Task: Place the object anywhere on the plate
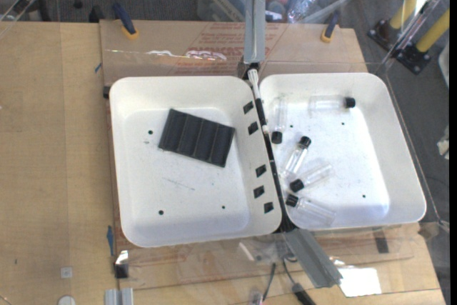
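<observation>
Since the plate [196, 137] bears nothing, the pick is, I judge, still to do; clear vials [308, 178] lie scattered right of the plate, in the neighbouring bin [360, 146]; the pincer's state I cannot tell; next, one slim vial must be grasped crosswise.

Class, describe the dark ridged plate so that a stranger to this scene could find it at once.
Start at the two white bins set side by side and take the left bin. The plate lies flat in its upper middle, slightly askew. It is a dark ridged rectangle, unlike the small clear black-capped vials scattered in the right bin.
</observation>
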`<action>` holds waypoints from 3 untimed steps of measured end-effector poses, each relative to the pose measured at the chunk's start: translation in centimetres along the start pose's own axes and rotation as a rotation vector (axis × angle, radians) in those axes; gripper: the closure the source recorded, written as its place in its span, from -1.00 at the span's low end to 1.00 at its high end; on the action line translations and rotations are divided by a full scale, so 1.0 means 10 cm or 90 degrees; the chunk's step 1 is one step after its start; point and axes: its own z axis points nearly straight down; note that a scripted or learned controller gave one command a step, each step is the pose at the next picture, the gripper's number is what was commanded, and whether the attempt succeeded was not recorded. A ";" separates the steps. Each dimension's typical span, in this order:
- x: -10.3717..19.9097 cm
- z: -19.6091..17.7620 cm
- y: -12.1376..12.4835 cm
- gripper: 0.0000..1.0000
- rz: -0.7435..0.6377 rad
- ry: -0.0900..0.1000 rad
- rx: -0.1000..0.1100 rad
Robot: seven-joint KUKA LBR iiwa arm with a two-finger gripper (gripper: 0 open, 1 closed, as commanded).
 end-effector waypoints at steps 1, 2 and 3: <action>0.00 0.00 0.00 -1.00 0.000 0.000 0.000; 0.00 -0.09 0.00 1.00 -0.001 -0.001 0.000; 0.00 -0.09 0.00 -1.00 -0.002 -0.002 0.000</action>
